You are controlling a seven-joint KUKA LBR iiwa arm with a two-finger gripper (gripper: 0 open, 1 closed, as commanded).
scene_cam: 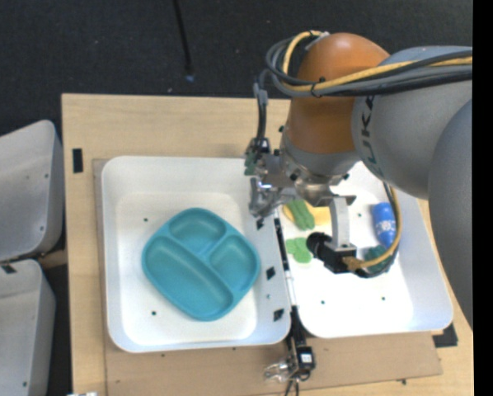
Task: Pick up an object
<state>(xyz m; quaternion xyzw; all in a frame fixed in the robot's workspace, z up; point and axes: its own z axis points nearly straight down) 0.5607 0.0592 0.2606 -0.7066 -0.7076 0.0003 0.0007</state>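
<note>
From above, the gripper (316, 221) hangs low in the right bin (411, 304), just over a yellow object (299, 214) and a green object (298, 249); its state cannot be told. A blue object (383, 221) lies beside. A teal divided tray (199, 262) sits in the left bin (123, 221). No writing is legible.

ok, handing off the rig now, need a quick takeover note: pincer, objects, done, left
Pincer: down in the right bin, hidden under the wrist, so its state is unreadable.
Objects: yellow piece and green piece lie beside the wrist near the divider; blue item sits toward the right side. Teal divided plate lies flat in the left bin.
Done: no lift visible.
Left: grasp one object and raise it.
</note>
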